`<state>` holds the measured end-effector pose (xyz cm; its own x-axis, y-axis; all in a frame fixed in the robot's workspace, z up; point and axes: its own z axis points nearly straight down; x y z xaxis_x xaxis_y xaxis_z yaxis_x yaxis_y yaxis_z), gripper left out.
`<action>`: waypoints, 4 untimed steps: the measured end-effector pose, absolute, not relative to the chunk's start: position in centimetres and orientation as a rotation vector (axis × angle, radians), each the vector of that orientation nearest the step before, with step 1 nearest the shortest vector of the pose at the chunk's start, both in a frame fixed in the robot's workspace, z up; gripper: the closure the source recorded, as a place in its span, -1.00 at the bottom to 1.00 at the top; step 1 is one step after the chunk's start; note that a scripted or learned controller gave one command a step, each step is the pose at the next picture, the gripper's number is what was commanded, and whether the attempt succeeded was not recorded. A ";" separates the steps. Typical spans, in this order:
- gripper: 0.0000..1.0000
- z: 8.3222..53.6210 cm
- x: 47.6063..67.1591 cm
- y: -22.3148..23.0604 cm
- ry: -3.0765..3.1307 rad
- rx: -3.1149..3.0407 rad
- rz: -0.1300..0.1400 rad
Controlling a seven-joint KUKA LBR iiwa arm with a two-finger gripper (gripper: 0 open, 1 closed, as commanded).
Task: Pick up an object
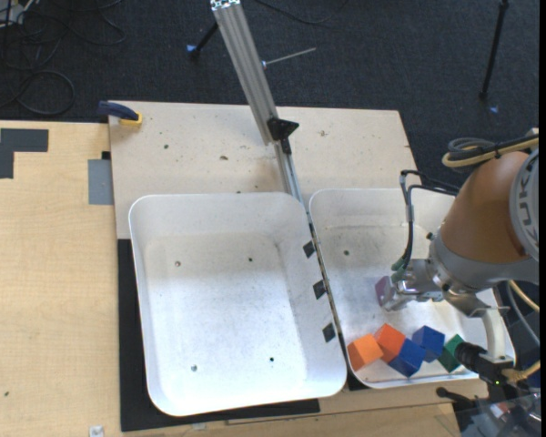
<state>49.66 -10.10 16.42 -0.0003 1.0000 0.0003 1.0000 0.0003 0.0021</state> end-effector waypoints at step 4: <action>1.00 21.8 50.5 5.5 2.229 2.219 -0.002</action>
